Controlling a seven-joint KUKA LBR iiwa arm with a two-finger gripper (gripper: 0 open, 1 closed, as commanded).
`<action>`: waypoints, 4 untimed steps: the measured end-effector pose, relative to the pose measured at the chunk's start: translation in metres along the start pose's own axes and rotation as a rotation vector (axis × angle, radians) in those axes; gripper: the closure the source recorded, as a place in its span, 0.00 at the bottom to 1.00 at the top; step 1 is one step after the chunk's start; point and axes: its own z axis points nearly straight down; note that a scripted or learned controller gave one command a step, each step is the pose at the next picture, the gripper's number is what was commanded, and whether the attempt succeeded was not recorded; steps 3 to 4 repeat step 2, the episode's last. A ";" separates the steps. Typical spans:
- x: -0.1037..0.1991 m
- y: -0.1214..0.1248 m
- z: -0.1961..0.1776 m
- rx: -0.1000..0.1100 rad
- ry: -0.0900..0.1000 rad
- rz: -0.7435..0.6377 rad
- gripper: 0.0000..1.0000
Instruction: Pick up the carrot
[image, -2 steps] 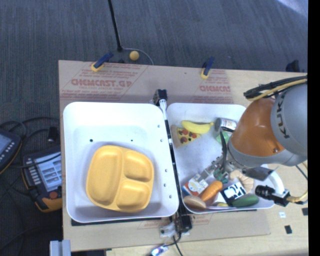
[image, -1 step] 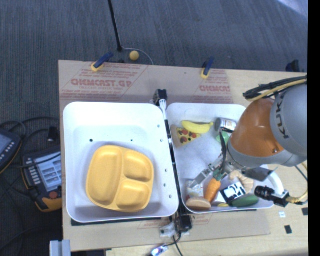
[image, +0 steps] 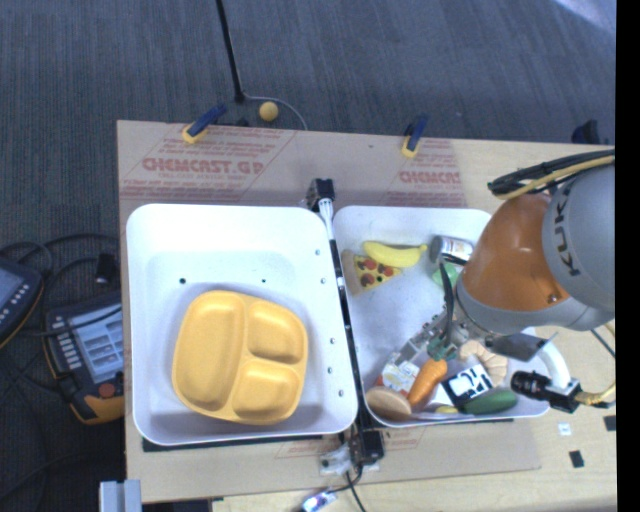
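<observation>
Looming closest, grey arm (image: 560, 250) with its orange band, reaching in from 3 o'clock over the right bin (image: 400, 215). Gripper (image: 437, 338) down low among the clutter, opening impossible to judge. Carrot (image: 428, 381) lying tilted just at its 6 o'clock, near the front wall. Banana (image: 393, 254) up at 12 o'clock. Yellow tray (image: 240, 355) sitting in the left bin (image: 160, 230)
</observation>
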 end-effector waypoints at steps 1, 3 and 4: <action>0.000 -0.009 -0.032 0.007 -0.006 0.174 1.00; 0.019 0.004 -0.081 0.007 -0.008 0.483 1.00; 0.019 0.004 -0.081 0.007 -0.008 0.483 1.00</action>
